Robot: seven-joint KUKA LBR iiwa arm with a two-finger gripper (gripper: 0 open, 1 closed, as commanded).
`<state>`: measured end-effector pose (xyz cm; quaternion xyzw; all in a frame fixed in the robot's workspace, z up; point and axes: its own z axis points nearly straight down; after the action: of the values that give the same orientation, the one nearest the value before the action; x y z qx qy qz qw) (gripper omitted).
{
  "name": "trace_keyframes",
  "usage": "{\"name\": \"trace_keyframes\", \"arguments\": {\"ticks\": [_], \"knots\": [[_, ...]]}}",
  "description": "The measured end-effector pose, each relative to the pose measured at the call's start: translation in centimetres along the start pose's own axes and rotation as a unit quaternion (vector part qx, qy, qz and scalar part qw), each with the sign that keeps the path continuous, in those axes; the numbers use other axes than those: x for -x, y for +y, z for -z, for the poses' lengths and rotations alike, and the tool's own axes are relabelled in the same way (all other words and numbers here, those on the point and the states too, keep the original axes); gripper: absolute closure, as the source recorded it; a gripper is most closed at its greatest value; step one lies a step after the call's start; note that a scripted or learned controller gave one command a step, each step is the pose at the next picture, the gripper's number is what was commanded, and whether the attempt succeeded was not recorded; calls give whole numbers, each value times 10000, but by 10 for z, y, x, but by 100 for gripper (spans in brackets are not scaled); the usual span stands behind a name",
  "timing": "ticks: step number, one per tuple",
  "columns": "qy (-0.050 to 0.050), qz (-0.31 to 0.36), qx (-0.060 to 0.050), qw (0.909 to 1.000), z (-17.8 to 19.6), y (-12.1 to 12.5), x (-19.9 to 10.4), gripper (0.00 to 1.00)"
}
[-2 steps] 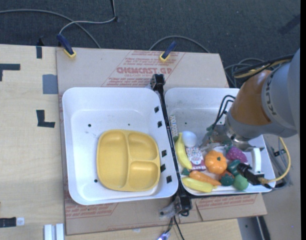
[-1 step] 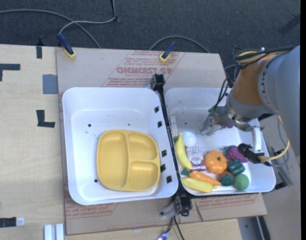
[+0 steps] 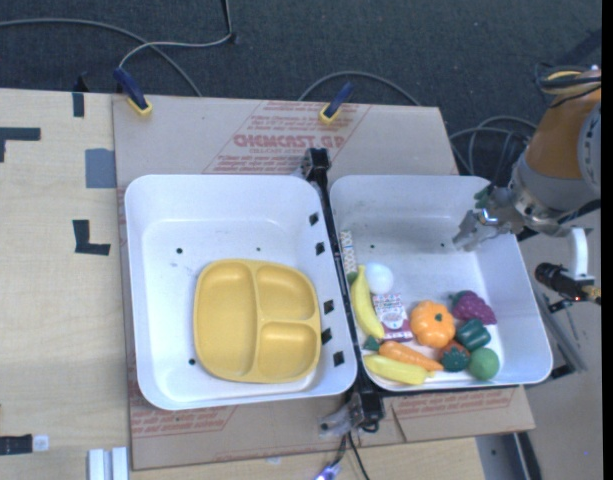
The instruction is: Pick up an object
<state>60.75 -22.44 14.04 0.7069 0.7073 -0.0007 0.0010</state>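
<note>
At nine o'clock from the bench's centre, the left bin [image 3: 146,208] held a yellow divided tray [image 3: 256,320] lying flat on its floor, which we judged was a drop spot for whatever got picked. The right bin [image 3: 416,203] kept its load crowded toward its five o'clock corner: two bananas [image 3: 364,308] along the shared wall, a small white bottle [image 3: 384,290], a carrot [image 3: 411,354], an orange pumpkin [image 3: 432,323], purple grapes [image 3: 474,307], a dark green pepper [image 3: 474,335] and a green round fruit [image 3: 484,364]. They lay touching or just beside one another, so we reckoned a clean grab would be awkward, with the grapes at the heap's edge the easiest target.

At about two o'clock in the right bin, the gripper [image 3: 474,230] hung over bare white floor near the rim, well apart from the toys. We could not tell how wide the claw stood; its tip was too small and blurred. We saw nothing held in it, and it touched none of the objects.
</note>
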Motion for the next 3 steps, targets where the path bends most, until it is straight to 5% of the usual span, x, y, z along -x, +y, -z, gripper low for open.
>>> {"name": "trace_keyframes", "arguments": {"ticks": [1,2,3], "knots": [[9,3,8,10000,-53,-58,-1,0],[20,15,30,10000,-53,-29,-94,0],[-14,-1,35,10000,-53,-4,-8,0]]}}
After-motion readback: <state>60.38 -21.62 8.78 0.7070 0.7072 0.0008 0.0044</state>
